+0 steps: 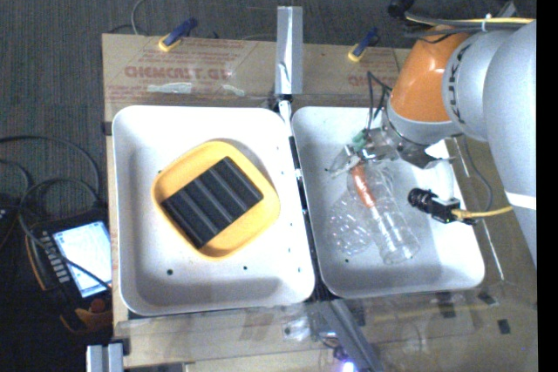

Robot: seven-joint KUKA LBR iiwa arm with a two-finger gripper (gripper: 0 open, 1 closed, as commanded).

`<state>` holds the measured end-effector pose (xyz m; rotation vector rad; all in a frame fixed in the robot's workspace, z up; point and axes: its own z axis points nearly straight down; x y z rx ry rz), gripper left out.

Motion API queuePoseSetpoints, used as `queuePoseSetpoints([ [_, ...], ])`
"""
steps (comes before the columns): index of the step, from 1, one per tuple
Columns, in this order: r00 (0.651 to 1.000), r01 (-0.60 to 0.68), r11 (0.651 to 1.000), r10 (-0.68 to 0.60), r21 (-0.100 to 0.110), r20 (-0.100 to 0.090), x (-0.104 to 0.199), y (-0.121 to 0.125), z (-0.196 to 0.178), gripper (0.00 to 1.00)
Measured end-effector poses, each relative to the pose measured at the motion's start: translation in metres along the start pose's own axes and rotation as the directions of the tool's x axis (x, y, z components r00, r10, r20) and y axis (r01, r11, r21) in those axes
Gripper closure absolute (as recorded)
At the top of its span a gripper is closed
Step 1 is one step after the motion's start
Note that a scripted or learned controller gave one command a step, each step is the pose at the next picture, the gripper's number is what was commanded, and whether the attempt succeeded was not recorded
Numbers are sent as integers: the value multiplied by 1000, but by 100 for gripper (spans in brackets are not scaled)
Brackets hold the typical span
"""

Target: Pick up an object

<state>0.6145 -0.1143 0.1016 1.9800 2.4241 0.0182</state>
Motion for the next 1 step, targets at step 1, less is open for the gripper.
queuePoseSetpoints([
  [1, 997, 77, 997, -77, 16, -4, 25, 32, -81, 100],
])
